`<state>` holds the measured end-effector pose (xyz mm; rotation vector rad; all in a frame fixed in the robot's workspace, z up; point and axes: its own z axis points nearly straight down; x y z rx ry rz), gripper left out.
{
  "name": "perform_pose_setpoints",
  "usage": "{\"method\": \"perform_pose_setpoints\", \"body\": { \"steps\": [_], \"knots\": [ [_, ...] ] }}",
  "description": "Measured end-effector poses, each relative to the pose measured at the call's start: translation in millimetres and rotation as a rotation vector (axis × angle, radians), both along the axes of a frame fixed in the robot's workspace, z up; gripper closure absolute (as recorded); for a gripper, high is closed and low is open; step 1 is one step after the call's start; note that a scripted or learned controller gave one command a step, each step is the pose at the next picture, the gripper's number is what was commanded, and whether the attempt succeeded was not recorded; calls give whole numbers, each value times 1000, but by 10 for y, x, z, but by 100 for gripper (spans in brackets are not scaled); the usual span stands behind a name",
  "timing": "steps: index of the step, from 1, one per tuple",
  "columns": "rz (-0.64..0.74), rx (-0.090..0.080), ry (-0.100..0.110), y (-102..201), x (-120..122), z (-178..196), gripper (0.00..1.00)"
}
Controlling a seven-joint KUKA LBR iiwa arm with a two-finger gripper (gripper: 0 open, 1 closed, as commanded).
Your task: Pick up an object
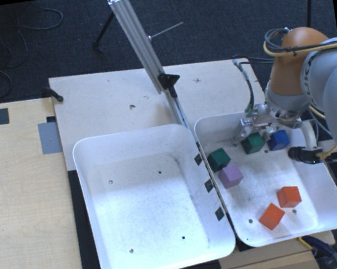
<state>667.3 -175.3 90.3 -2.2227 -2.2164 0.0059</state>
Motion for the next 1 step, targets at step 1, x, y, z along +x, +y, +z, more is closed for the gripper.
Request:
{"method": "perform_pose_setpoints", "body": {
  "steps": [1],
  "knots": [
    [2, 2, 0, 9, 3, 101, 100]
  ]
}}
